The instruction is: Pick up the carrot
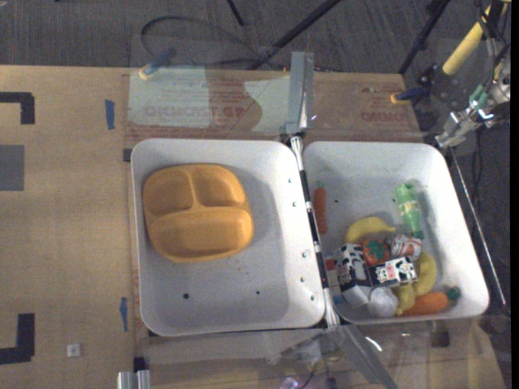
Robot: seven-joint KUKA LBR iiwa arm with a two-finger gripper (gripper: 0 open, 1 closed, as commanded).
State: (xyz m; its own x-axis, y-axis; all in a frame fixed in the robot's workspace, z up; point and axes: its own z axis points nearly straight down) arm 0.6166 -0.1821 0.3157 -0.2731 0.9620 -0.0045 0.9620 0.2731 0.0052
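The carrot (430, 302) is orange with a green top and lies in the front right corner of the right bin (365, 164). It rests against a yellow banana (424, 272) and a white ball (381, 301). A second slim orange-red piece (320, 209), shaped like a carrot, lies alone along the right bin's left wall.
Packed around the carrot are two cow-patterned cartons (351, 262), a red item (375, 251), another banana (369, 228) and a green bottle (409, 209). The left bin (243, 298) holds an orange divided plate (197, 211). Stands and clamps (466, 120) crowd the far right.
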